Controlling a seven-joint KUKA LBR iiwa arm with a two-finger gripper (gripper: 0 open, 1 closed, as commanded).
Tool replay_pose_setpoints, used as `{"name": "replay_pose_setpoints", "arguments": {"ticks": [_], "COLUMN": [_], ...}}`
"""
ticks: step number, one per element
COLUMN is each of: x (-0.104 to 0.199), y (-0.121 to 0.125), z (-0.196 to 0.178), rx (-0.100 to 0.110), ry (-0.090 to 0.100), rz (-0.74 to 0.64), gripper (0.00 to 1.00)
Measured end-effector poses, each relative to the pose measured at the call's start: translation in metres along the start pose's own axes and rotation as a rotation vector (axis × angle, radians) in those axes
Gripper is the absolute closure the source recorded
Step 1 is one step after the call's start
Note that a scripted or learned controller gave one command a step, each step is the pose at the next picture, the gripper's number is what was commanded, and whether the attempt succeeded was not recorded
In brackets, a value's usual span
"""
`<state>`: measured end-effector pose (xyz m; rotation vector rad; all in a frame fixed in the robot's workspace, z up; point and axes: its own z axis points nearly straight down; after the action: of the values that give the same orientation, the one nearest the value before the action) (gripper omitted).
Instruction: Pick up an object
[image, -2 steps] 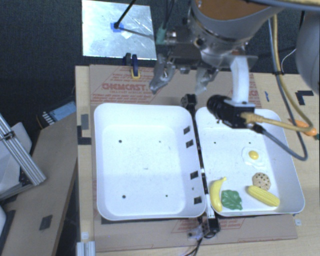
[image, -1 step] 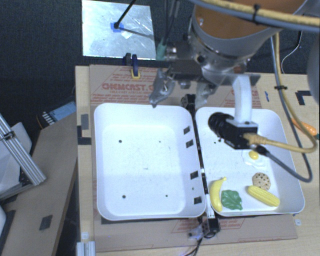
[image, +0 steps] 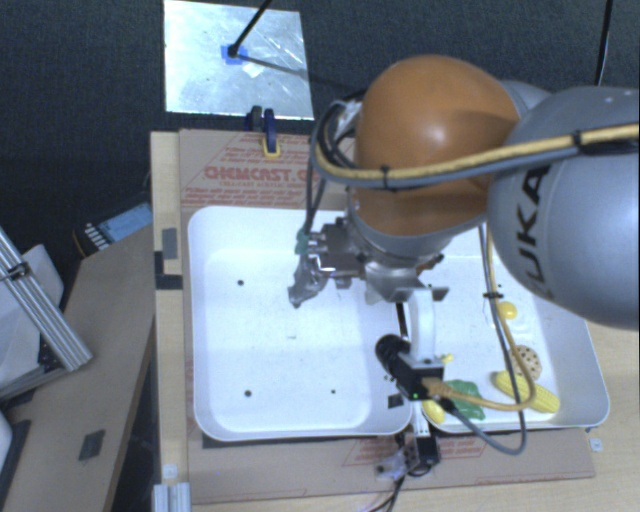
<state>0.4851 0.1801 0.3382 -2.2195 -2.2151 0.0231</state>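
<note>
— Where's the claw (image: 305, 285) now?

— Over the shallow white plastic left bin (image: 215, 300), above its bare floor and towards the wall it shares with the shallow white plastic right bin (image: 590, 385). The big grey arm with its orange band (image: 430, 130) leans in over both bins.

— Has it got anything?

— I see nothing between its tips, and whether the claw is released or clenched I cannot tell from here; the metal parts blur together.

— And the things to pick?

— All in the right bin. A yellow corn-cob toy (image: 535, 398) lies near that bin's front wall, a green leafy toy (image: 465, 390) just beside it on the side towards the left bin, a small round tan biscuit-like piece (image: 527, 358) just behind the cob, and a small yellow round piece (image: 508, 312) further back. All are well apart from the claw.

— What's under the bins?

— A brown cardboard sheet with red lettering (image: 240, 170), lying on the bench.
</note>
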Motion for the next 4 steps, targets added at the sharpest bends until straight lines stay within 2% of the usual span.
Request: {"name": "replay_pose_setpoints", "arguments": {"ticks": [1, 2, 3, 4], "x": [0.048, 0.055, 0.056, 0.055], "y": [0.001, 0.054, 0.003, 0.096], "z": [0.131, 0.253, 0.254, 0.136], "rx": [-0.003, -0.011, -0.010, -0.033], "ry": [0.003, 0.005, 0.006, 0.011], "rz": [-0.008, -0.002, -0.001, -0.004], "gripper": [0.00, 0.00, 0.00, 0.00]}}
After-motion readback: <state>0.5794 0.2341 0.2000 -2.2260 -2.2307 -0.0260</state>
